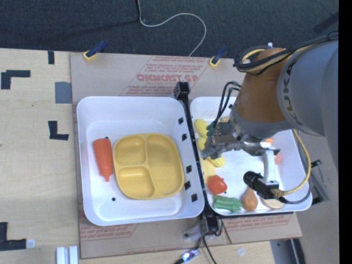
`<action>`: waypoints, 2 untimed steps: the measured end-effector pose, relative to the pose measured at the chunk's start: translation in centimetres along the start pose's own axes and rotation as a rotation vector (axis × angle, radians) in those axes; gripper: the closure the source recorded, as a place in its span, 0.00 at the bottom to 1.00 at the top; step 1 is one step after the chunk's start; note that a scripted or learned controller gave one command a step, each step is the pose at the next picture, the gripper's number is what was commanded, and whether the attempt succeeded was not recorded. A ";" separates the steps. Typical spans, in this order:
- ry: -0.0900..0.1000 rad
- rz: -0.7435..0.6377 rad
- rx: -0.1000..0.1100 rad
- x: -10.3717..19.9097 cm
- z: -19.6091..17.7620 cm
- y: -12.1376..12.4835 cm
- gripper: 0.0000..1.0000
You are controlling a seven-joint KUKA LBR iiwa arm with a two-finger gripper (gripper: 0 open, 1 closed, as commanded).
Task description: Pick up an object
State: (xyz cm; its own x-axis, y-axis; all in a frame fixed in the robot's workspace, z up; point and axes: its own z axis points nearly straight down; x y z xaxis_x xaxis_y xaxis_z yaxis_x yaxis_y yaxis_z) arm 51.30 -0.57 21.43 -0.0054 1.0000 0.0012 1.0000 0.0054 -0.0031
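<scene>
Corn: yellow corn (201,130) lies in the right bin, against the divider, partly under the gripper.
Gripper: the gripper (213,147) is down in the right bin over the corn; whether it is open, closed or gripping, I cannot tell.
Arm: the grey arm (286,100) with its orange band comes in over the right bin, hiding part of the bin floor.
Right bin: the right bin (300,205) also holds a tomato (217,185) just front of the corn, a green piece (227,204) further front, and a brown piece (250,200) just beside the green one.
Divider: the divider (191,147) runs between the two bins.
Left bin: the left bin (93,109), across the divider from the corn, holds a yellow tray (147,165) with three compartments.
Carrot: an orange carrot (103,158) lies just beside the tray, on the side away from the corn.
</scene>
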 end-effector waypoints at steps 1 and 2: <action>-0.001 0.004 0.000 0.0 0.1 -0.2 1.00; -0.001 0.003 0.000 0.3 0.0 -0.1 1.00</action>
State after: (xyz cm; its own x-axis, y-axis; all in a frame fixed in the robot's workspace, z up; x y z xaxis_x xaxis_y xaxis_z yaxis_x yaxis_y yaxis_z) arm 51.15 -0.26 21.42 -0.0021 1.0000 0.0002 1.0000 0.0021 -0.0028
